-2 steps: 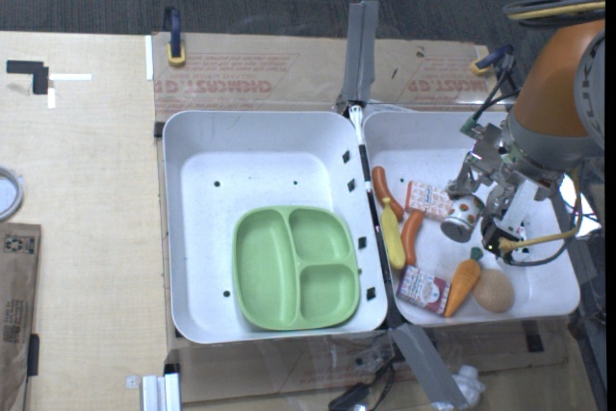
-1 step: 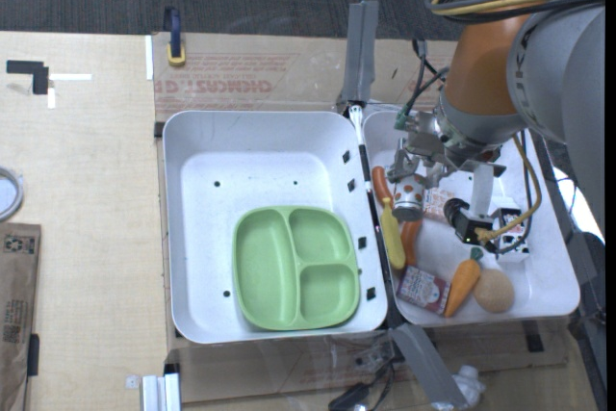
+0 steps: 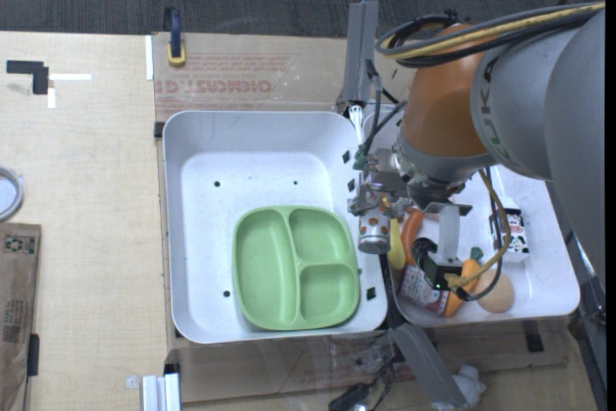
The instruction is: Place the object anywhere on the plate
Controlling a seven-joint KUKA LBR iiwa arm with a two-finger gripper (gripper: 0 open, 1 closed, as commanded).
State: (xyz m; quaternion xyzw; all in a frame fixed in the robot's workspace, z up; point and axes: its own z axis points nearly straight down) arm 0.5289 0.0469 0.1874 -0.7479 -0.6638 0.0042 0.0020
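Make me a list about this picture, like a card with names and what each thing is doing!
plate: green, three sections, nothing on it
left bin: holds the plate
right bin: holds a pile of small things under the arm
pile: pale egg, orange thing, yellow thing
gripper: over the edge where the bins meet
can: small, spotted, just below the gripper; held or not, unclear
job: not done yet

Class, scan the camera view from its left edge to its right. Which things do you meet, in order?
Tape roll → blue clamp → green plate → red packet → egg. The things crowded beside the packet overlap, so they are left out.
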